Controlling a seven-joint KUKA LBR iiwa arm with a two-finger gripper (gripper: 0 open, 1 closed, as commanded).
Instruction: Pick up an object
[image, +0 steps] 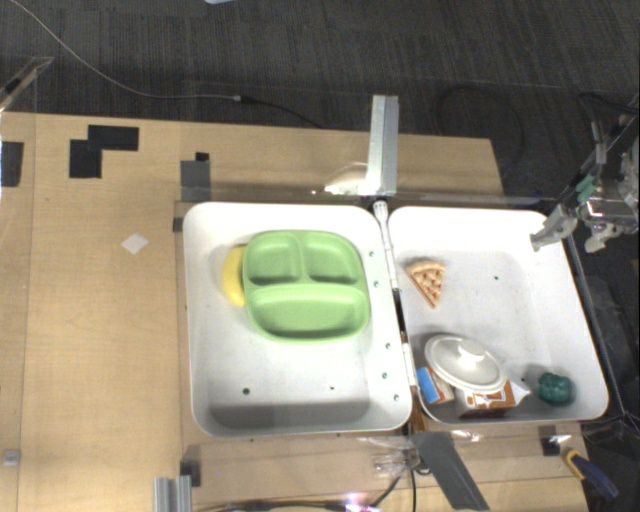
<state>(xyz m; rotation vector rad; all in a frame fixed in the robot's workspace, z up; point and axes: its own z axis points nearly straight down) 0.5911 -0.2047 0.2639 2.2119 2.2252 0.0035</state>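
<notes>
Inside the left bin (205, 330), green tray (303, 283) over yellow item (232, 277); gripper (600, 205) at right edge, grip state unclear.

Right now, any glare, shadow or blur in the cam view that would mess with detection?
Camera view: sharp in the middle, soft at the right edge, where the claw is blurred; a dark shadow lies along the near wall inside the left bin; mild glare on the white lidded pot and on the metal post; the green divided plate is evenly lit.
</notes>
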